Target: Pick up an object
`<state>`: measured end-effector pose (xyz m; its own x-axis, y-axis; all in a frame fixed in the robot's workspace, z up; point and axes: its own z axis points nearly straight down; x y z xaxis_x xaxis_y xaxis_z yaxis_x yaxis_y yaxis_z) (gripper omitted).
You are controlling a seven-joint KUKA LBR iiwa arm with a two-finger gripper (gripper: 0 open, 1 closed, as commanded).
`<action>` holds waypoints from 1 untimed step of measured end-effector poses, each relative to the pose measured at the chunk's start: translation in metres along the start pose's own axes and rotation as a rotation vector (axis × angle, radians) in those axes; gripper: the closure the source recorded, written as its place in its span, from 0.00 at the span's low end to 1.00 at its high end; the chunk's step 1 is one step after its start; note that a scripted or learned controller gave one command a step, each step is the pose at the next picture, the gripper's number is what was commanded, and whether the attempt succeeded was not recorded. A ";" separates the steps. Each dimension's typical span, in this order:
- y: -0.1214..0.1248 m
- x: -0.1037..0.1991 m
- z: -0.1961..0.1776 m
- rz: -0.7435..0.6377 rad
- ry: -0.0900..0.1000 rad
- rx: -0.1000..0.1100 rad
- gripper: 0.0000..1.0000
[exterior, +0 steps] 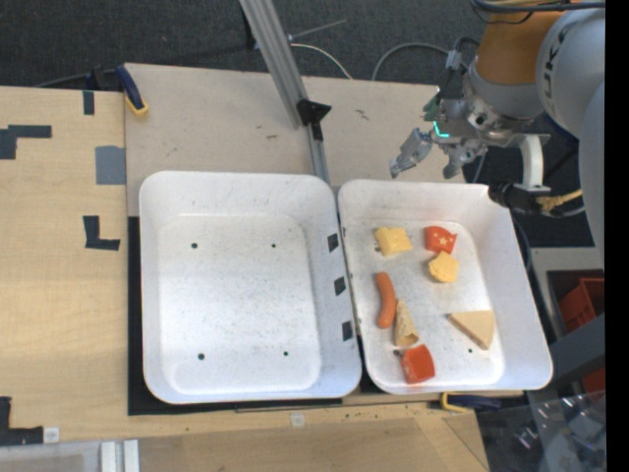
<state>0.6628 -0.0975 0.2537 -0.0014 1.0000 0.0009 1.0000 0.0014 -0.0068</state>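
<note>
Lying nearest the camera in the right-hand shallow white plastic bin [511, 264] is a red block-shaped toy food piece [418, 364], close to that bin's front wall. Just behind it sits a tan cone-shaped piece [404, 326], touching or nearly touching the lower end of an orange sausage-shaped toy [385, 299] that runs front to back. To their right rests a pale tan cheese-like wedge [474, 327], apart from the others. Farther back come a small yellow-orange rounded chunk [443, 268], then a red piece with a pale spot [440, 237] just behind it, and a yellow squarish block [392, 241] to the left of both. All 7 pieces lie on the bin floor; none is lifted.

The left-hand shallow white plastic bin [236, 283] sits beside it, their walls touching along the middle, its floor speckled with dark marks.

Beyond the right bin's back rim, the two-finger gripper [430, 159] hangs over the bare bench, outside the bin. Its 2 fingers [409, 155] are spread apart with nothing between them. Above it rises the grey arm with its orange band [526, 23]. A slanted grey metal post [280, 52] stands behind the bins.
</note>
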 end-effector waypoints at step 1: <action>0.001 0.000 -0.003 -0.001 -0.001 -0.005 0.00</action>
<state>0.6636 -0.0976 0.2570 -0.0027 1.0000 -0.0004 1.0000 0.0027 -0.0018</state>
